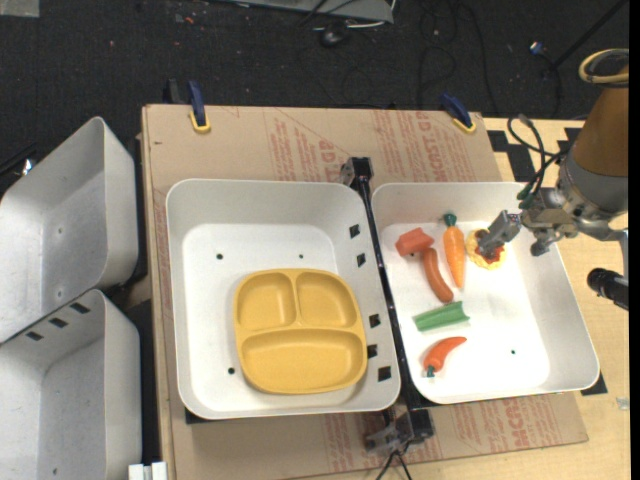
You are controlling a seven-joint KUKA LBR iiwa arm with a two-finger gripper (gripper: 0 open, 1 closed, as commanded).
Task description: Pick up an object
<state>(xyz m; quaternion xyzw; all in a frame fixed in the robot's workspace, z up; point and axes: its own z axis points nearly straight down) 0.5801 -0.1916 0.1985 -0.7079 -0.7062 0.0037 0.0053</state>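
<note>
— So, operator, where is your arm?

— Your grey arm with the orange band (606,148) reaches in from the right, and its two-finger gripper (497,236) hangs low over the upper right part of the right-hand shallow white bin (560,308). You can see its dark tip right over a small yellow and orange piece (490,259) lying near the bin's back wall.

— Is the claw gripping it?

— You cannot tell from this angle. The tip overlaps the yellow piece, but the fingers blur into one grey shape, so whether they stand apart or pinched together is not clear, and nothing shows plainly between them.

— What else can you pick from?

— Just left of the gripper lies an orange plastic carrot with a green top (455,251), pointing toward the front of the bin. Beside it you have a reddish sausage-shaped piece (437,275), and touching its upper end a red-orange chunk (414,240). Below those lies a flat green stick (441,317), and nearer the front a red chilli pepper with a green stem (443,352).

— And the other bin?

— Your left-hand white bin (200,228) holds a yellow plastic tray with three compartments (298,330), set toward the front. Both bins rest side by side on a brown cardboard sheet (270,138), touching along the middle.
</note>
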